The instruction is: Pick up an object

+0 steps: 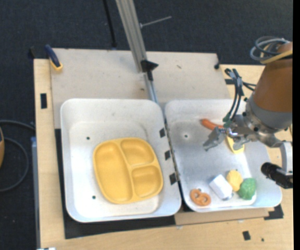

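Lying in the right bin (191, 155) were six small things for the picking. An orange carrot (208, 123) sat in the bin's far half, near its middle. A yellow piece (237, 147) lay towards the bin's right side, partly hidden under the wrist. Along the bin's near wall ran a little cluster: an orange pretzel (200, 197) nearest the bin's near left corner, then a white block (220, 186), a yellow lemon (234, 179) touching it, and a green broccoli (247, 188) close to the bin's near right corner.

The gripper (212, 140) hung over the middle of the right bin, just on the near side of the carrot and beside the yellow piece, pointing towards the bin's left wall. I could not tell whether it was spread or pressed together, and nothing showed pinched in it. The arm (275, 92), with its orange band, came in over the bin's right wall.

Touching the right bin's left wall stood the left bin (77, 119), holding a yellow divided plate (127, 169). Beyond the right bin's far left corner a metal post (132, 25) rose from the bench (103, 72).
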